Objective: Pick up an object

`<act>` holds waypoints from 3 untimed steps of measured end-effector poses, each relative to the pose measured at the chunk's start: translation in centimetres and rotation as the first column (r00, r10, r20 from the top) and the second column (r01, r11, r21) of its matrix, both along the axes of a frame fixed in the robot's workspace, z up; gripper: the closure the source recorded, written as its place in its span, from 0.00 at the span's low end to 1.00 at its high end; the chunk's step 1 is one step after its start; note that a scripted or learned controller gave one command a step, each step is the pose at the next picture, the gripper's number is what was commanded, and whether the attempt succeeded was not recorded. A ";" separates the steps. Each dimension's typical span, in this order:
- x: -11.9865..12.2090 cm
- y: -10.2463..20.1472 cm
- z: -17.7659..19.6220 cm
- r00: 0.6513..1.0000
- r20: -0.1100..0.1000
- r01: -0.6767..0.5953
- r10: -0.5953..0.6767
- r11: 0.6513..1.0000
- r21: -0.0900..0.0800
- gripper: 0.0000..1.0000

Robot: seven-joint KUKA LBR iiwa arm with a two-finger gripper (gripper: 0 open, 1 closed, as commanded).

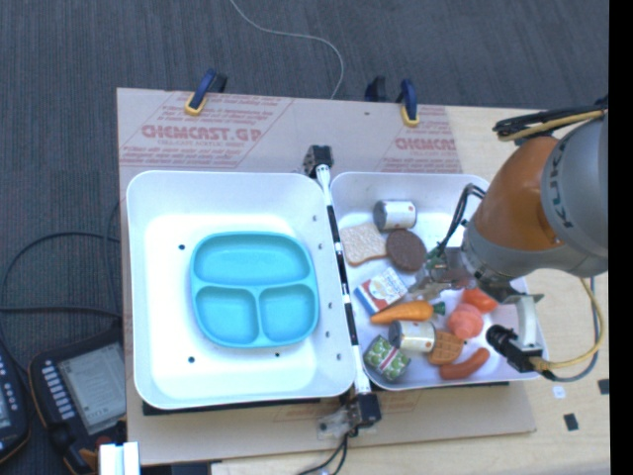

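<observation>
My hand (438, 277) is down in the right bin (348, 181) just above the toy carrot (404, 313), its grip unreadable to me, and among such crowded food I fear it may nudge the carrot aside or pinch the neighbouring carton (384, 289).

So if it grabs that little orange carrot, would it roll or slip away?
Probably a bit. The orange toy carrot with a green top looks smooth, rounded and tapered, so it may slip or pivot when pinched. It lies crowded among other toy food in the right white bin, so neighbours would likely limit rolling.
</observation>
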State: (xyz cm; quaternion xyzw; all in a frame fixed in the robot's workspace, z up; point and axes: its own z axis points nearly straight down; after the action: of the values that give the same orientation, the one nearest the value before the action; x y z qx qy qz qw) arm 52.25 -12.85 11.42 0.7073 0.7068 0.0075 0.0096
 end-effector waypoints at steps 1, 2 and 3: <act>0.0 0.0 0.0 1.000 0.000 0.000 0.000 1.000 0.000 0.00; 0.0 0.0 0.9 1.000 0.000 0.000 0.000 1.000 0.000 1.00; 0.0 0.0 0.9 1.000 0.000 -0.001 0.001 1.000 0.000 0.00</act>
State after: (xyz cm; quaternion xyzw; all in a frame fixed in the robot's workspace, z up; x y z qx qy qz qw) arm 52.27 -12.84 12.36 0.7071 0.7070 0.0073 0.0097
